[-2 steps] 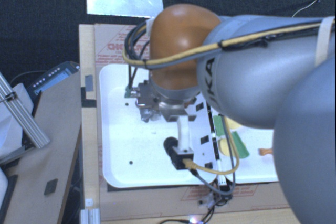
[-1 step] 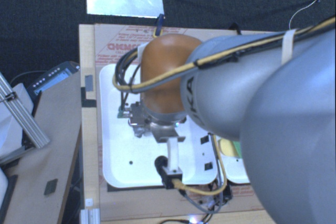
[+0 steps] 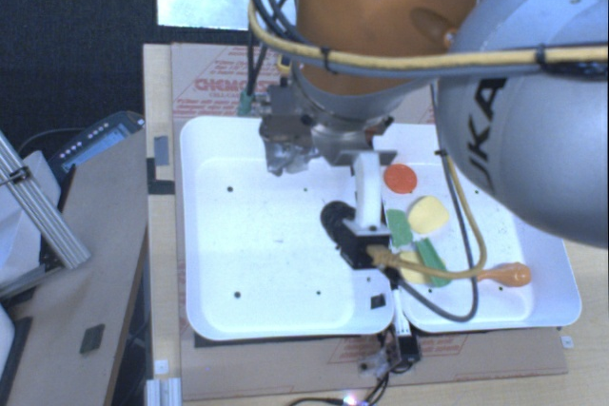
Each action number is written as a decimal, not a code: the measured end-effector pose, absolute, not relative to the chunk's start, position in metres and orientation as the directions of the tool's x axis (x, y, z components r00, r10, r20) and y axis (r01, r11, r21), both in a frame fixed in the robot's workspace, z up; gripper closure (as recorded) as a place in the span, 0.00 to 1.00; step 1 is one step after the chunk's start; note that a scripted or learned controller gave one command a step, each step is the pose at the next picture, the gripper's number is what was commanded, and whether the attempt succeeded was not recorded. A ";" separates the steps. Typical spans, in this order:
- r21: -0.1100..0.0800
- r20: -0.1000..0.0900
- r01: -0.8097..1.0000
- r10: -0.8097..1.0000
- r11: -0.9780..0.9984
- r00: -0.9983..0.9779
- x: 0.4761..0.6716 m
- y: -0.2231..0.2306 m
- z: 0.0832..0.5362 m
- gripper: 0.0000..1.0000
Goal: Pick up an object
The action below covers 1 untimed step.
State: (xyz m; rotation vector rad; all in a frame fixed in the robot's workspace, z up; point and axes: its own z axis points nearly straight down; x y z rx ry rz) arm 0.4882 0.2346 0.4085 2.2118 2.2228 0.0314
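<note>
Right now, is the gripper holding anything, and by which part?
Cannot be told. The gripper hangs above the left bin, hidden under the arm; the orange disc lies in the right bin.

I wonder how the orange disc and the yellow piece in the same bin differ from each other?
Colour: the disc is orange-red, while the yellow piece is pale yellow.
Shape: the disc is a neat flat circle, while the yellow piece is a rounded, uneven lump.
Place: the disc lies farther up the view, and the yellow piece sits below it, next to a green strip.
Both lie in the same white bin.
</note>
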 end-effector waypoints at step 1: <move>-0.014 -0.007 1.000 1.000 0.000 0.000 0.484 0.233 0.195 1.00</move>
